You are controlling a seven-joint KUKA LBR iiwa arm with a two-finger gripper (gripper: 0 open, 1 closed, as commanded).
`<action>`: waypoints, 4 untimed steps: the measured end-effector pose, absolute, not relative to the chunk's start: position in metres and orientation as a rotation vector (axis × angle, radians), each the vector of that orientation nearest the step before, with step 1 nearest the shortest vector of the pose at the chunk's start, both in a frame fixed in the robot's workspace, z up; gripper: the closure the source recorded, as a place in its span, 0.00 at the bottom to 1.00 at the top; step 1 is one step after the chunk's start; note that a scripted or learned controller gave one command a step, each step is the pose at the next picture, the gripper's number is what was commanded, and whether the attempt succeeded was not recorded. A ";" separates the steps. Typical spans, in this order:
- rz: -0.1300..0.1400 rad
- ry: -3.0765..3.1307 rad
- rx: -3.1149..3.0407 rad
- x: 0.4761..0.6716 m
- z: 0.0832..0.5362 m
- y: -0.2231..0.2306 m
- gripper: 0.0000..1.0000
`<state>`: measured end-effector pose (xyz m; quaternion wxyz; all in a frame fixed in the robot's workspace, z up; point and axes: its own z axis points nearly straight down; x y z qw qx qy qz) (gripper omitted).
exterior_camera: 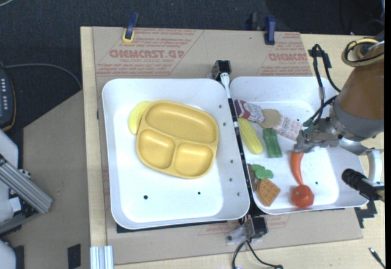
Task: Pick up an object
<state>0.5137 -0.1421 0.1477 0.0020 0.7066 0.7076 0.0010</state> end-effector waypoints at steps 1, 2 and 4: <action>0.005 2.219 2.215 0.525 0.203 -0.140 1.00; 0.004 2.220 2.216 0.527 0.227 -0.140 1.00; 0.005 2.227 2.214 0.592 0.213 -0.056 1.00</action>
